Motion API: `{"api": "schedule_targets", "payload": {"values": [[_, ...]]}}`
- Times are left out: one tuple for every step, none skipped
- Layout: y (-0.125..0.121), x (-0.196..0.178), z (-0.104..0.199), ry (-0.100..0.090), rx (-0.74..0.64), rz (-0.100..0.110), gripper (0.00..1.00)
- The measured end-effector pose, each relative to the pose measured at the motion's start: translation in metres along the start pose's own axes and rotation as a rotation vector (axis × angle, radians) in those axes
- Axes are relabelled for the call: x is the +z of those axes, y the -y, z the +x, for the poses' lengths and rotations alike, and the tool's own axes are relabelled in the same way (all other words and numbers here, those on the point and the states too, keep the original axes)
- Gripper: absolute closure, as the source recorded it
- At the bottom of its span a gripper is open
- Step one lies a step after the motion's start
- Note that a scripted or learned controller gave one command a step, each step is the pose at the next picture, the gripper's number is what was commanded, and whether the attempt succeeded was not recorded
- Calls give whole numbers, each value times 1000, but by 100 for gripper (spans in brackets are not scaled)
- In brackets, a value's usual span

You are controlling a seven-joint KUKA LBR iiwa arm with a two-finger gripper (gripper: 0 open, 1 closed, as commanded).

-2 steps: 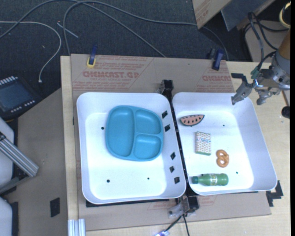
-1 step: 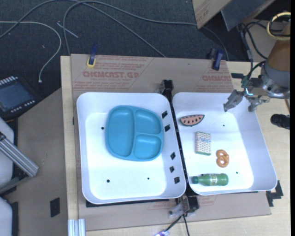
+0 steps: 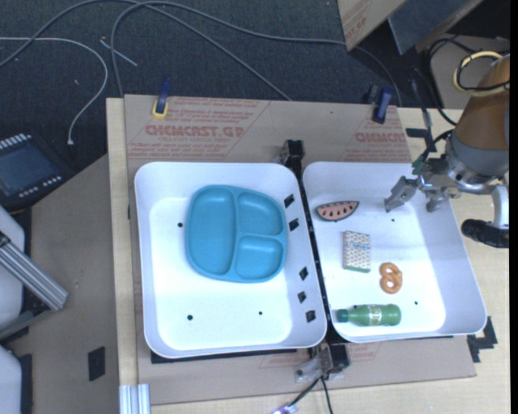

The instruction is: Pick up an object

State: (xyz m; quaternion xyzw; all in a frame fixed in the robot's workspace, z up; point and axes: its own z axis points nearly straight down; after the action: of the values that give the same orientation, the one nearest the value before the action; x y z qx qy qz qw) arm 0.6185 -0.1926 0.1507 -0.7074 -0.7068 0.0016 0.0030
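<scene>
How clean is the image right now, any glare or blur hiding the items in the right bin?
Camera view: lighting is even, no glare on the right bin; watermelon slice, pretzel and green bottle cast only faint shadows; the gripper looks slightly soft, and the picture is coarse overall.

You get the arm [image 3: 486, 121] cut off by the right edge, so its upper links are lost to you. The small patterned packet [image 3: 356, 250] in the right bin [image 3: 453, 267] is too small for you to read its print. At the left edge a dark device [image 3: 24, 166] and a metal rail [image 3: 28, 271] are cropped, and the cardboard box [image 3: 368, 18] at the top runs out of frame
</scene>
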Motion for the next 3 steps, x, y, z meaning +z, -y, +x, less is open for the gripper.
{"api": "schedule_targets", "payload": {"values": [[7,45,3,0,-1,-1,0],[5,31,3,2,-1,-8,100],[4,-16,10,4,-3,-13,100]]}}
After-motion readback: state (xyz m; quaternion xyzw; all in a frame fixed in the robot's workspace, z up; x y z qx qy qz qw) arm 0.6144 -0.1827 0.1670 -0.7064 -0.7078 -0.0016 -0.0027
